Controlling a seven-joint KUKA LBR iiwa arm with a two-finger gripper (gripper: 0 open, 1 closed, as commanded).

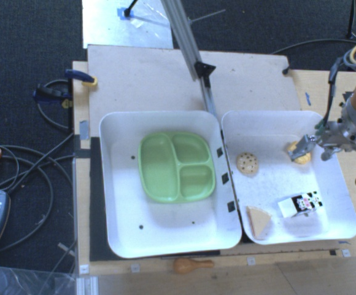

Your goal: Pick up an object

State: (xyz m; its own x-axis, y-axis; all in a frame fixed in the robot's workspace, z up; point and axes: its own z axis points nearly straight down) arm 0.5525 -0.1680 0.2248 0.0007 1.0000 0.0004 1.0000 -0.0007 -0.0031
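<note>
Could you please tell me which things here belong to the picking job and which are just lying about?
For the job: gripper, yellow piece, cookie, wedge, black-and-white box, right bin.

Lying about: green tray, left bin, clamp, cables.

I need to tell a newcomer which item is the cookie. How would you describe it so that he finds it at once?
Look at the right white bin, not the one holding the green divided plate. The cookie lies near that bin's left wall, about halfway down. It is the one round, flat, tan, dark-speckled thing; the wedge below it is triangular.
</note>
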